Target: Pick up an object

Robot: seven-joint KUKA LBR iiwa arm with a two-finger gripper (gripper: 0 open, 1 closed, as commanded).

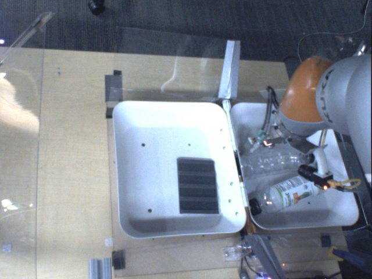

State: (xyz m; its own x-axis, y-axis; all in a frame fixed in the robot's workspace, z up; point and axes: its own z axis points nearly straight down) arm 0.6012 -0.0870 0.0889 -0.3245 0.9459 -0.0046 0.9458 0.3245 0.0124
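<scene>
Well off to the tool's left, on the pale wooden bench (58, 156), the shallow white left bin (151, 127) holds one thing: a flat black ribbed rectangular pad (197, 185) lying on the floor towards the near wall. Closer to the tool, the wall where the two bins meet separates that pad from the shallow white right bin (343, 214), where the tool is working. Just below the tool lies a clear, crumpled plastic item (273, 160), too see-through to make out its outline. Nearer the camera than that lies a clear plastic bottle with a black cap and a white and green label (288, 192), on its side with the cap towards the shared wall. The tool (266, 139) hangs low over the far half of the right bin, and I cannot tell how wide it stands or whether it has anything in it. The grey arm with its orange band (308, 92) rises behind it to the right. The labelled bottle looks the surer thing to pick. The tool would do well to come down across the bottle's round body, near the label, not along its length, since it is likely to roll. The clear item beside it and the close bin walls crowd the approach, and the smooth plastic could slip.
</scene>
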